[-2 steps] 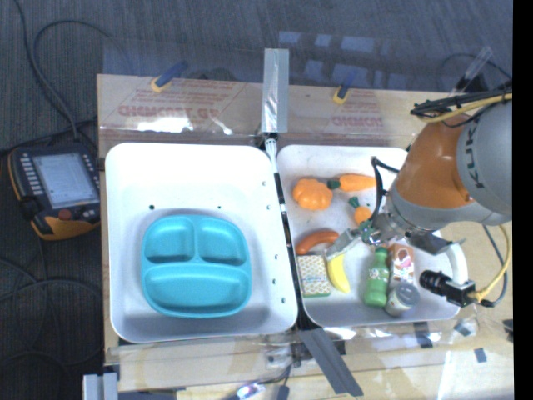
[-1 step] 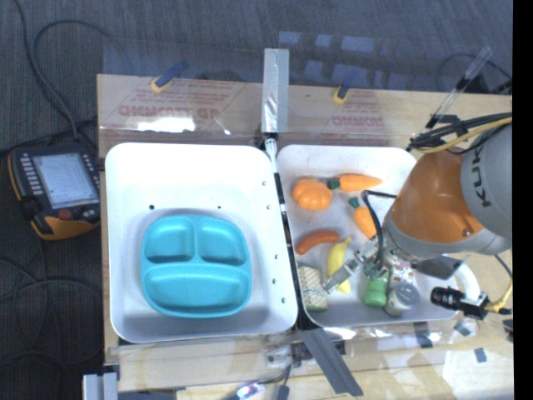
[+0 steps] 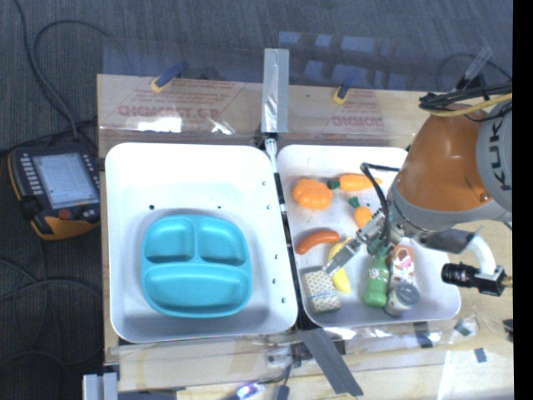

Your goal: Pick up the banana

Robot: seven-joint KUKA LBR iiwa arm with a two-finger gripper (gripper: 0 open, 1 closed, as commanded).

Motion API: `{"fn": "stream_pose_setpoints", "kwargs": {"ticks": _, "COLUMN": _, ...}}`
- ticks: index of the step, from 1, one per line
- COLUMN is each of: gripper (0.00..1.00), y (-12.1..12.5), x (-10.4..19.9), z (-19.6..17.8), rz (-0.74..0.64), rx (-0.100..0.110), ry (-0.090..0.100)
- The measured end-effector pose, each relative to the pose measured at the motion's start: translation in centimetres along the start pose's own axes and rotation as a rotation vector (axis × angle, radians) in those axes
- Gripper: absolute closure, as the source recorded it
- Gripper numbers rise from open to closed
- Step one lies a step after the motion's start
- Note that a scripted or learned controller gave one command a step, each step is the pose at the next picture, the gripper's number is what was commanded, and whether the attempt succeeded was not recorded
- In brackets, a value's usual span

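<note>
So, from my seat, leftmost on the floor lies a teach pendant (image 3: 54, 188) with its cable. Next comes the left bin (image 3: 125, 182), holding a blue divided plate (image 3: 196, 265). In the right bin (image 3: 433, 307) I make out an orange pumpkin-like toy (image 3: 311, 193), a carrot (image 3: 360, 182) toward the far wall, and a reddish sausage (image 3: 316, 241) nearer the middle. The banana (image 3: 339, 275) lies toward the near side, yellow, just beside a speckled block (image 3: 321, 291), with the metal finger (image 3: 340, 257) crossing over its upper part. Right of it stand a green bottle (image 3: 377, 280) and a small jar (image 3: 404, 283). The gripper (image 3: 360, 244) hangs over the banana; I cannot tell whether its fingers are apart or closed.
</note>
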State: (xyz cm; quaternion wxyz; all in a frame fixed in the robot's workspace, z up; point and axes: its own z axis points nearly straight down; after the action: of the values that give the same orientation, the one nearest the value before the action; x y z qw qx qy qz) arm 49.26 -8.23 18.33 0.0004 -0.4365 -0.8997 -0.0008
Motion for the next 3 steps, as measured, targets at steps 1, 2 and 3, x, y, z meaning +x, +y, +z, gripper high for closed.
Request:
{"fn": "stream_pose_setpoints", "kwargs": {"ticks": 1, "gripper": 1.00, "y": 0.2, "x": 0.0, "z": -0.9, "rz": -0.001, "rx": -0.002, "ry": 0.001}}
{"fn": "stream_pose_setpoints", "kwargs": {"ticks": 2, "gripper": 0.00, "y": 0.2, "x": 0.0, "z": -0.9, "rz": -0.001, "rx": -0.002, "ry": 0.001}}
{"fn": "stream_pose_setpoints", "kwargs": {"ticks": 3, "gripper": 0.00, "y": -2.7, "x": -1.9, "z": 5.9, "rz": -0.217, "rx": 0.004, "ry": 0.000}}
